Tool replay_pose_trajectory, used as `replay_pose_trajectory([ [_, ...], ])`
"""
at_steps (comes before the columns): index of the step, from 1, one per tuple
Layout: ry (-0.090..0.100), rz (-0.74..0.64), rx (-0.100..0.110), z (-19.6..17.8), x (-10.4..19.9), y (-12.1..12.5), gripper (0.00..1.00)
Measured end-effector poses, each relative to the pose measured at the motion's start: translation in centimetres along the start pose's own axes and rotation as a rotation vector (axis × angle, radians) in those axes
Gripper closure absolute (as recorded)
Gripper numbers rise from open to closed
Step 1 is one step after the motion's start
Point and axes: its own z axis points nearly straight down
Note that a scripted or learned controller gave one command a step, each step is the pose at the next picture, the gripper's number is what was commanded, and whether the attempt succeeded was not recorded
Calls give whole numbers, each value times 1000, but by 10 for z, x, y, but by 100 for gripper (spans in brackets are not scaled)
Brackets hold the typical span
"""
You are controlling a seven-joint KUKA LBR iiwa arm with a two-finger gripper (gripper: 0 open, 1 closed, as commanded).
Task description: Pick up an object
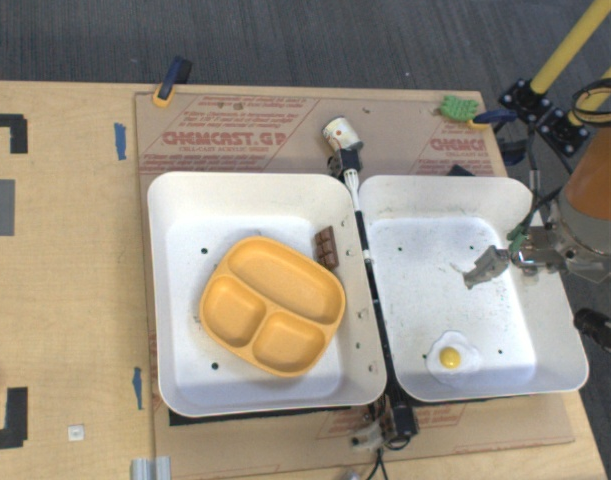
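Where the arm enters the right bin (435, 184) from three o'clock, finds the gripper (482, 268) near the bin's centre above bare white floor; cannot tell whether clenched or released. Places the toy fried egg (450, 356) at six o'clock of that bin, apart from the gripper. Shows in the left bin (175, 268) a yellow divided plate (273, 305) at centre and a small brown block (326, 248) at two o'clock beside the wall.

Fried egg (450, 356) flat, right bin (555, 368) front.

We see the arm (595, 198) cut off at the right edge, and a brown object (327, 247) partly hidden behind the yellow tray (272, 305).
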Motion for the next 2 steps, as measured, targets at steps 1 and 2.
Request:
replay_pose_trajectory([
  [1, 0, -13, -1, 100, -4, -38, 0],
  [2, 0, 389, 0, 51, 40, -1, 0],
])
